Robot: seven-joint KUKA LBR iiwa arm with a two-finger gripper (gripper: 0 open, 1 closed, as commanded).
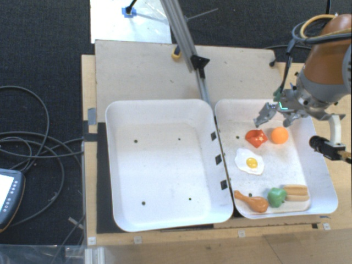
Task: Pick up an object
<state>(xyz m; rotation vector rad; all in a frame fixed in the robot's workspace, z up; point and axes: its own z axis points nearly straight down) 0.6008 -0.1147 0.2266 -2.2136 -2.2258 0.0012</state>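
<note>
The right bin [316, 169] holds several toy foods: a red piece [256, 138], an orange ball [280, 135], a fried egg [249, 163], a chicken drumstick [252, 201], a green piece [276, 196] and a hot dog [296, 192]. My gripper [278, 116] hangs over the bin's far part, just above and behind the red piece and the orange ball. Its two fingers are spread apart with nothing between them. The arm's orange band [327, 65] is up at the right.
The left bin [118, 164] lies beside the right one, with black clips along the shared wall. A slanted metal pole [184, 32] crosses the back of the bench. Cables and a tablet lie on the floor at the left.
</note>
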